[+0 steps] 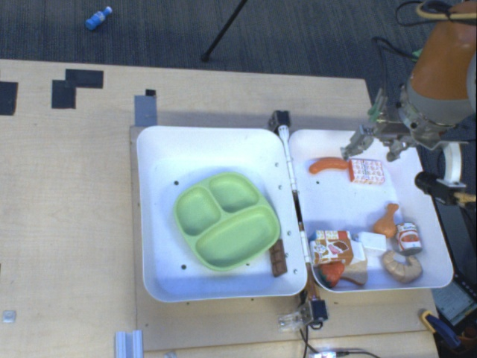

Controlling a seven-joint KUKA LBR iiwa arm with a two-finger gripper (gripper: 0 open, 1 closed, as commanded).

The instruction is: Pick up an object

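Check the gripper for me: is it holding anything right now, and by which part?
Nothing is held. The gripper hovers over the right bin, above the orange sausage and red-patterned card.

Orange sausage (329,166) flat, right bin's (428,192) far end, touching patterned card (367,171).

A pale wooden tabletop (67,222) carries two shallow white bins side by side, the left bin (153,200) and the right bin (440,271). Black tape patches (74,86) mark the tabletop toward ten o'clock. Beyond its far edge lies dark carpet (223,13), with a small blue bottle (98,18) at eleven o'clock and a thin black rod (231,21) slanting near twelve o'clock. A clip with wires (305,315) sits at six o'clock.
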